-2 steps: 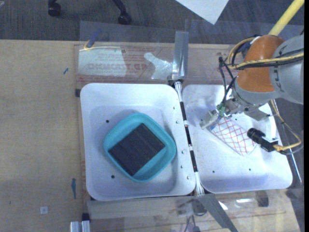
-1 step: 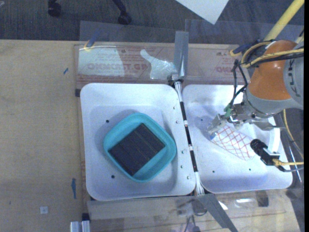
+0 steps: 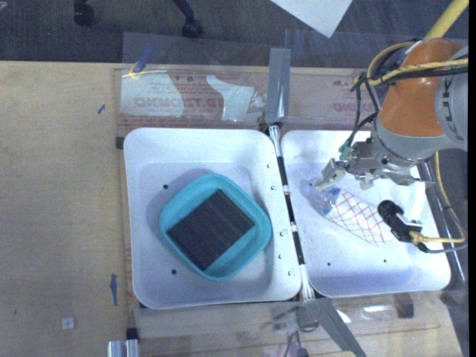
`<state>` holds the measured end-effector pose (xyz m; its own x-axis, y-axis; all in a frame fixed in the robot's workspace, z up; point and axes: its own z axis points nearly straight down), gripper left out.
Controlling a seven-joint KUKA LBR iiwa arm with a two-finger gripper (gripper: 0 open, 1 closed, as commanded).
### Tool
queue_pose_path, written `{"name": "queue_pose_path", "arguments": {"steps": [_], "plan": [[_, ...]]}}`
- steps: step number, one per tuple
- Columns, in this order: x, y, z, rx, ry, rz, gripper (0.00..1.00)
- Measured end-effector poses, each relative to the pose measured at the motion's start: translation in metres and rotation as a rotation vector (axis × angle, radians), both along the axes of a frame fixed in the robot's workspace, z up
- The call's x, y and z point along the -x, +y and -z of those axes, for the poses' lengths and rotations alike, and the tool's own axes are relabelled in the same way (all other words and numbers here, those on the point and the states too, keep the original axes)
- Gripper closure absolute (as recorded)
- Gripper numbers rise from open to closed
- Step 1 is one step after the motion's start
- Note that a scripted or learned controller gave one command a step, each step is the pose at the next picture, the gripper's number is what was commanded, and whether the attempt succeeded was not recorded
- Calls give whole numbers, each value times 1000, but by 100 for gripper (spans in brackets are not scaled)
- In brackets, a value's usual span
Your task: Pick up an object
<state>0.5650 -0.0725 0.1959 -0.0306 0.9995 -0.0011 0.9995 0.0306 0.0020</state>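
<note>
Left bin (image 3: 141,199): teal container (image 3: 216,225) with dark slatted insert, lying untouched. Right bin (image 3: 372,274): clear pouch with red lattice print (image 3: 361,218) lies flat near centre; gripper (image 3: 327,181) hangs at its left end. Jaw state cannot be told. Risk: thin, slack film may slide or fold away, leaving nothing caught

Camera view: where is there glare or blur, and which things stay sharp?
In the camera view, glare washes out the clear plastic sheet behind the bins; the right white bin is bright, nearly without shadow; the gripper and the clear red-lined item under it look soft; the teal square bowl is sharp.
</note>
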Motion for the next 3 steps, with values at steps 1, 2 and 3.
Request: {"name": "queue_pose_path", "arguments": {"steps": [1,2,3], "plan": [[1,-38,93,2,-9,-155,0],[-10,-32,101,6,-17,-248,0],[7,-33,101,7,-24,-325,0]]}}
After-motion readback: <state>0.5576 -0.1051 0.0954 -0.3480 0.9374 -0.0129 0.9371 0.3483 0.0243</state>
